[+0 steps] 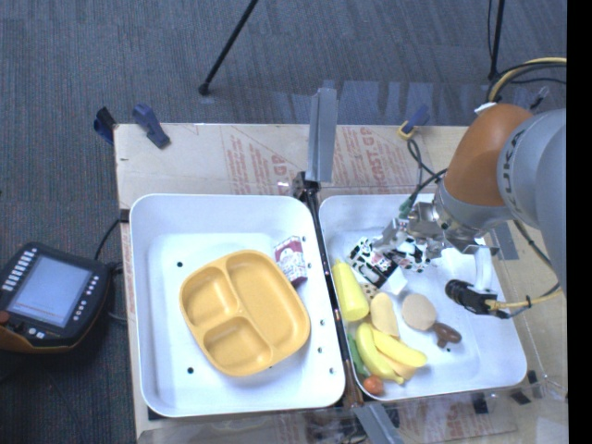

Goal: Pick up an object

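A brown board tabletop (222, 160) stands on dark grey carpet (111, 44) and carries two white bins. The left bin (153, 239) holds one yellow divided tray (243, 312) and one small carton (290, 259) touching the tray's upper right edge. The right bin (499, 359) holds two bananas (393, 351), one black-and-white cow toy (388, 255) above them, and other play food. The tool (413, 225) hangs just above the cow toy; its state I cannot tell.
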Action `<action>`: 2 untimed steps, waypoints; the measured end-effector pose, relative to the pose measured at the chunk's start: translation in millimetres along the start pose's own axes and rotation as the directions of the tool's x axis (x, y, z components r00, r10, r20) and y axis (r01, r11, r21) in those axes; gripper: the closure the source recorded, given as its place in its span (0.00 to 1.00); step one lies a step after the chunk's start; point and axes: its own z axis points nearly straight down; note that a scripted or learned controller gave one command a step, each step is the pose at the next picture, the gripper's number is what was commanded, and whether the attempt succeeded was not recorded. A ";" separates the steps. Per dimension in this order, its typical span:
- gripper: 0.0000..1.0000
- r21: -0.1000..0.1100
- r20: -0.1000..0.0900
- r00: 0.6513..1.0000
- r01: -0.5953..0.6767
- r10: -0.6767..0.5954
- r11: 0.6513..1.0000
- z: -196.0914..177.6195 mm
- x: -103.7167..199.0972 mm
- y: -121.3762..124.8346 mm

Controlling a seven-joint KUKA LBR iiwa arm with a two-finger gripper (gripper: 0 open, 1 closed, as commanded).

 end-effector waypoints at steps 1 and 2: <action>0.00 0.005 0.005 0.998 0.058 -0.058 0.998 2.6 1.4 14.2; 0.00 -0.011 0.009 0.998 -0.068 0.068 0.998 0.1 40.9 -11.9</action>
